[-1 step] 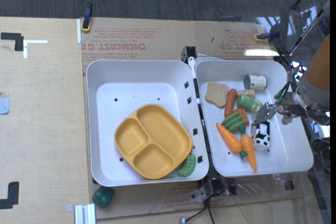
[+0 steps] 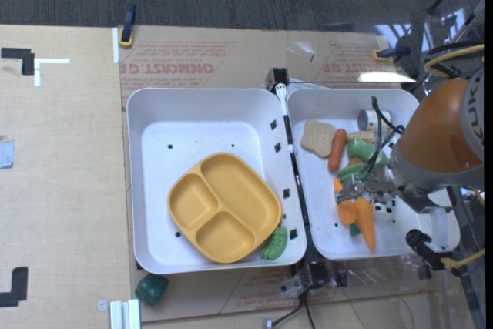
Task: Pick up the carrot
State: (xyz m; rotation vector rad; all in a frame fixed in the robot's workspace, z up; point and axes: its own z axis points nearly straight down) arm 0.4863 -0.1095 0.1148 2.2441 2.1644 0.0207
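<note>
The carrot (image 2: 364, 221) is orange and tapered. It lies in the right bin (image 2: 323, 235) near the front wall, with its tip pointing toward the front edge. My gripper (image 2: 367, 189) hangs low over the bin, right at the carrot's thick end, and its dark body covers part of that end. The arm's orange band (image 2: 443, 131) reaches in from the right, above the bin's right side.
In the right bin, behind the carrot, lie a red sausage (image 2: 337, 149), a bread slice (image 2: 316, 138) and green vegetables (image 2: 358, 146). The left bin (image 2: 146, 166) holds a yellow divided plate (image 2: 223, 206) and a green vegetable (image 2: 275, 243). A green pepper (image 2: 152, 287) sits on the bench in front.
</note>
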